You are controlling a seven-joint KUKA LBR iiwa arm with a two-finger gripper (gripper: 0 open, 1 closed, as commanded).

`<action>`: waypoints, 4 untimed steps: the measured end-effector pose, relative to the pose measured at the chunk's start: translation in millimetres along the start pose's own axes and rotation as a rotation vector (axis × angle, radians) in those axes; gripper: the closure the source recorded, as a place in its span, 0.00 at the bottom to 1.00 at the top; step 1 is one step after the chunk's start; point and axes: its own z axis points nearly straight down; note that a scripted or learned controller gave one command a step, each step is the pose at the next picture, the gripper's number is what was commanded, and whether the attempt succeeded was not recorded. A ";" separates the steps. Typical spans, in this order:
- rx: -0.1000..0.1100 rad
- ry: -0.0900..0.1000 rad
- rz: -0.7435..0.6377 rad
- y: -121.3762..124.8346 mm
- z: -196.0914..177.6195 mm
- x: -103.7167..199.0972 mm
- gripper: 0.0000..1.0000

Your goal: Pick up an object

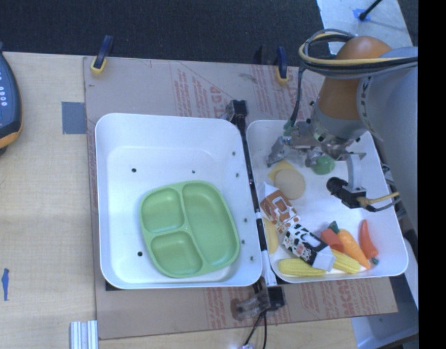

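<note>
My gripper (304,148) hangs low over the far end of the right bin (386,224), under the grey wrist with the orange band. A small green round object (323,164) lies just at its near right side, partly covered by the gripper's metal parts. A pale round piece (289,182) sits just in front of the gripper. Nearer the front lie an orange-and-white carton (277,208), a black-and-white cow-patterned carton (303,244), a yellow corn cob (304,268), an orange carrot (346,243) and a red chili (367,238).
The left bin (118,158) holds a green divided plate (188,227). A dark handheld device (1,100) rests at the bench's left edge. Clamps (101,55) sit on the cardboard's far edge. The bins' shared rims (250,195) run between them.
</note>
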 end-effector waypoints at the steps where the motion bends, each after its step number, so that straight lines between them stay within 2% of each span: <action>1: -0.007 0.000 -0.001 11.5 10.7 3.4 0.00; 2: -0.001 0.000 0.001 -0.7 10.7 0.6 0.00; 3: -0.007 0.001 -0.001 15.3 9.8 4.8 0.00; 4: -0.001 0.001 0.001 1.1 10.6 -0.3 0.00</action>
